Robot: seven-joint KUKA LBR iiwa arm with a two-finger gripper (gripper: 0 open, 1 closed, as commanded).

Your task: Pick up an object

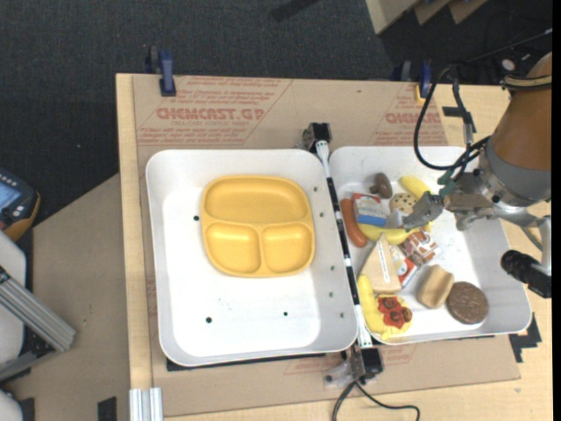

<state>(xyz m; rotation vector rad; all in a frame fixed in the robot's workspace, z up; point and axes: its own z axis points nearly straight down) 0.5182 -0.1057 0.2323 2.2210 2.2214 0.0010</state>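
Camera view: pincer (427, 210) above banana (396, 233).

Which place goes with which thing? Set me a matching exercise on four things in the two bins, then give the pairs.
Things:
1. yellow divided plate
2. brown round cookie
3. sausage
4. tool

Places:
A. right bin, near front right corner
B. middle of left bin
C. over the right bin's food pile
D. right bin, along its left wall

Pairs: 1-B, 2-A, 3-D, 4-C
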